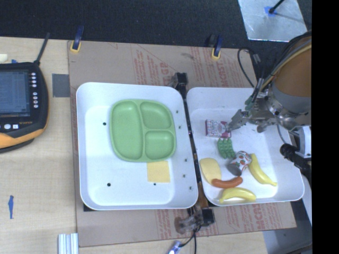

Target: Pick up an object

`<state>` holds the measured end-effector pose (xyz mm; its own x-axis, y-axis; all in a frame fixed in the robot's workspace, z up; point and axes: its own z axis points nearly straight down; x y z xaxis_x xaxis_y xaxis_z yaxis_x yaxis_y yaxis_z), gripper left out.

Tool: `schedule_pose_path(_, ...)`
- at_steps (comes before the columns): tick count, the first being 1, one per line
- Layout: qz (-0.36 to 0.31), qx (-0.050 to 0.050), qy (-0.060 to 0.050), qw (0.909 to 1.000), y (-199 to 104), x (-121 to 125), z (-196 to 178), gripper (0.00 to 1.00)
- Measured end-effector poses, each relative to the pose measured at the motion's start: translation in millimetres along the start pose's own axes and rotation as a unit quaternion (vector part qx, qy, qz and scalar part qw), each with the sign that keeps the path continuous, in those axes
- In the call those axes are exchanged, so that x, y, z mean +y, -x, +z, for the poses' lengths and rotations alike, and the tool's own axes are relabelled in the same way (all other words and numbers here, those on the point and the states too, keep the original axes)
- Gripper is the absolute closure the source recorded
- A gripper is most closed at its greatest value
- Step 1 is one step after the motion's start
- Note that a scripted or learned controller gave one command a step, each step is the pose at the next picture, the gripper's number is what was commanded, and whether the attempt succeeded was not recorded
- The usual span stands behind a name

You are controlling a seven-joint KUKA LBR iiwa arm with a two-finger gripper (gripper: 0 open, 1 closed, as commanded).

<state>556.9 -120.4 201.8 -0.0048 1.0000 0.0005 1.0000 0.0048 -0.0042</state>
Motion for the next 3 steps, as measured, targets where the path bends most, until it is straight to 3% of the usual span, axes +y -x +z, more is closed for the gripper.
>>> schedule_pose_path(1, -0.001, -0.001, -0.001, 1.0000, -12.8, 7.8, 110.9, 0.00)
schedule_pose_path(2, -0.002, -0.002, -0.001, 1.0000, -11.5, 8.1, 100.3, 1.00)
schedule_pose_path(3, 0.000, 0.000, 0.001, 1.0000, -79.8, 23.5, 9.5, 1.00)
